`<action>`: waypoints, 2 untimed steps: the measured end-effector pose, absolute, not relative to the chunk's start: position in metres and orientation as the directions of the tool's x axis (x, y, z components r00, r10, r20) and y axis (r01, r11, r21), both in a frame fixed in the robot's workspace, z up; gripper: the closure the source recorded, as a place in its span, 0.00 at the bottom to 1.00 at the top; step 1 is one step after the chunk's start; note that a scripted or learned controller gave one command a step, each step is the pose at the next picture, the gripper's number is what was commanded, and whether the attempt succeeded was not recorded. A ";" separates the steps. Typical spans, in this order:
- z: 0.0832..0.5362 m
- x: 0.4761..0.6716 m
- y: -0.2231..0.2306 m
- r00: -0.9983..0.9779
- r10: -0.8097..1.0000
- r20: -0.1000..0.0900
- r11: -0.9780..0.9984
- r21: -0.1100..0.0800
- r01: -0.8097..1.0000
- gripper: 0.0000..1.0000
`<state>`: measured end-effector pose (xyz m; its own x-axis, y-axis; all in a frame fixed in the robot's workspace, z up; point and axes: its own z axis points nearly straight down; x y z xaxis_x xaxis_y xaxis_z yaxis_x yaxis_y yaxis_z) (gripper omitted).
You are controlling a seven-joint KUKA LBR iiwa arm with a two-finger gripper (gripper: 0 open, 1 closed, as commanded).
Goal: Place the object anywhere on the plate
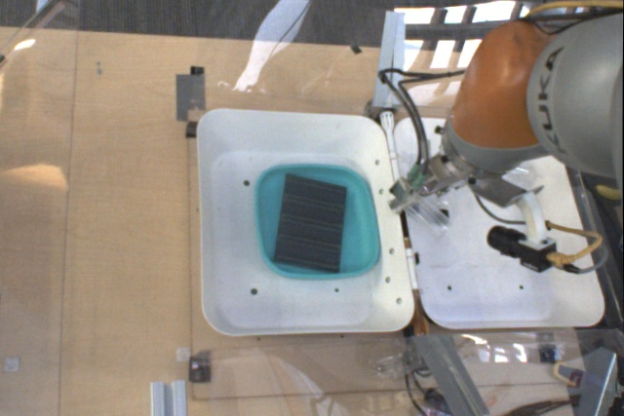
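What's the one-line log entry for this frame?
block: flat on plate | plate: in left bin | gripper: over inner edge of right bin, apart from block | task: looks placed

You see an evenly bright scene; the white bins [292,127] are nearly overexposed. Glare streaks lie on the bench [117,209] at top and left. Shadows are soft, focus slightly soft everywhere.

Grey arm [585,102] reaches in from the right, its orange band [499,93] bulging above the wrist, black cables looping round it, and the gripper [417,195] hangs low at the arm's left end, pointed down and left, finger state too small to read.
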<state>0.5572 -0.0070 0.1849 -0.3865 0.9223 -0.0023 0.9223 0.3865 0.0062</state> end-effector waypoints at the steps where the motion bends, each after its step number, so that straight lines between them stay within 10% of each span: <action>1: 0.186 0.577 0.053 -0.573 0.819 -0.003 0.573 0.007 0.819 1.00; 2: 0.186 0.577 0.053 -0.573 0.820 -0.003 0.573 0.007 0.820 0.00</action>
